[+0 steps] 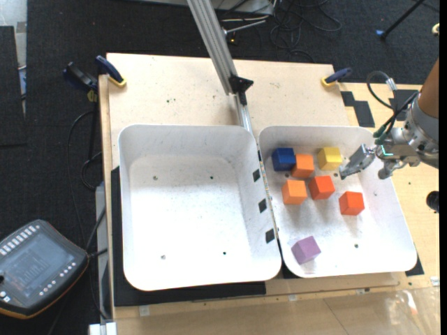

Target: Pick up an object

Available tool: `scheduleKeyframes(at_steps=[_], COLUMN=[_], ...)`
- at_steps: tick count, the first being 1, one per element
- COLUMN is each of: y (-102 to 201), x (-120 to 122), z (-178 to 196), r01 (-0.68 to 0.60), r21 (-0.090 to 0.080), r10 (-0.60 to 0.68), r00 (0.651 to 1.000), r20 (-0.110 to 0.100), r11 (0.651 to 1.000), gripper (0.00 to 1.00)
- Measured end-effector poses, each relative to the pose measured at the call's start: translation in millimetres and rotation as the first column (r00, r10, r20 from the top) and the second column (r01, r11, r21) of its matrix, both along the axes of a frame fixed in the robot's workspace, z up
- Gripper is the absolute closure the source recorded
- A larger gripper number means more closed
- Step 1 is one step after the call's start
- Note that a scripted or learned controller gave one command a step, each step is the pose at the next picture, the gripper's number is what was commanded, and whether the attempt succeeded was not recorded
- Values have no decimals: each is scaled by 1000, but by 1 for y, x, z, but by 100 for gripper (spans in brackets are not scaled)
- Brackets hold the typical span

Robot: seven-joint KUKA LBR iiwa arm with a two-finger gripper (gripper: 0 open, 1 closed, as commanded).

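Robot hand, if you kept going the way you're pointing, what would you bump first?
Probably the small yellow cube. The hand points left toward it from the right bin's edge, though it may sit higher than the cube, so depth is unclear.

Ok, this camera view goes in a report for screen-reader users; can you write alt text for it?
A grey robot arm's hand reaches in from the right over the right white bin, beside a yellow cube. That bin also holds a blue cube, two orange cubes, two red-orange cubes and a purple cube. The left white bin adjoins it.
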State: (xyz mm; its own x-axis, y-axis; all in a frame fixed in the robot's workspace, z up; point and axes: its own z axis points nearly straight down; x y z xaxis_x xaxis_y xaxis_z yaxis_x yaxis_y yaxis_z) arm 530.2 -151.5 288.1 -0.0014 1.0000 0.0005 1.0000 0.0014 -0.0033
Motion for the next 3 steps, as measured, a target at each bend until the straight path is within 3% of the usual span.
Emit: scheduleKeyframes(at_steps=[1,3], y=[0,-10], x=[1,3], z=[2,-92], r01=[1,3], r21=[-1,0], r10=[-1,-3], r00=[1000,1000], r20=[3,-2], r11=[1000,1000], gripper=[0,0])
